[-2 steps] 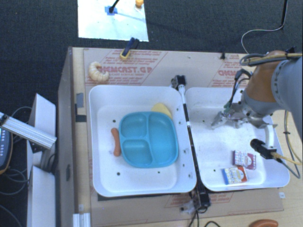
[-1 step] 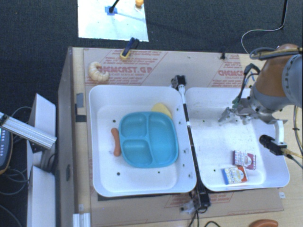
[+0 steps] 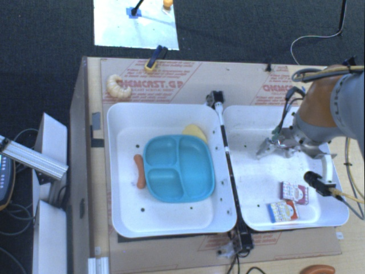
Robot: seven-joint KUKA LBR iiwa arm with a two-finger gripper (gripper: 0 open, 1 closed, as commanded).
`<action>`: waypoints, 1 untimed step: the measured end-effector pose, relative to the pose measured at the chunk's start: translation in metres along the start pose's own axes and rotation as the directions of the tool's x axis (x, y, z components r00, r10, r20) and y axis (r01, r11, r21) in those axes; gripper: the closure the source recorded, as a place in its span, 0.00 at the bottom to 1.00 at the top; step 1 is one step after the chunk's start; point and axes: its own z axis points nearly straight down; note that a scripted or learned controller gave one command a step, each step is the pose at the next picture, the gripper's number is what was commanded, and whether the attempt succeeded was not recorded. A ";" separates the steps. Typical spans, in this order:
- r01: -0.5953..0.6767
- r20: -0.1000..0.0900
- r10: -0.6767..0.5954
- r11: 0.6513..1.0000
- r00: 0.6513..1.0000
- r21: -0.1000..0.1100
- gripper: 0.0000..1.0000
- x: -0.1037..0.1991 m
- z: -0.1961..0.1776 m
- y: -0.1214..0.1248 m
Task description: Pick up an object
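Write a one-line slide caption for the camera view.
KUKA arm's gripper hovers in the right bin above two small cards; left bin holds a blue tray and sausage.

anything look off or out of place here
A pale ridged toy lies on the cardboard above the left bin, outside both bins. A yellow piece is half hidden under the blue tray.

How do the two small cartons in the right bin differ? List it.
The upper carton has a darker, purplish face; the lower carton has a paler blue face with red edging. The upper carton lies closer to the gripper; the lower carton is nearer the right bin's front wall. Both lie flat on the bin floor.
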 end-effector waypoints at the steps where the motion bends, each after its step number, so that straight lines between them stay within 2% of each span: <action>1: 0.001 0.001 -0.001 1.000 1.000 -0.003 1.00 0.000 -0.011 0.001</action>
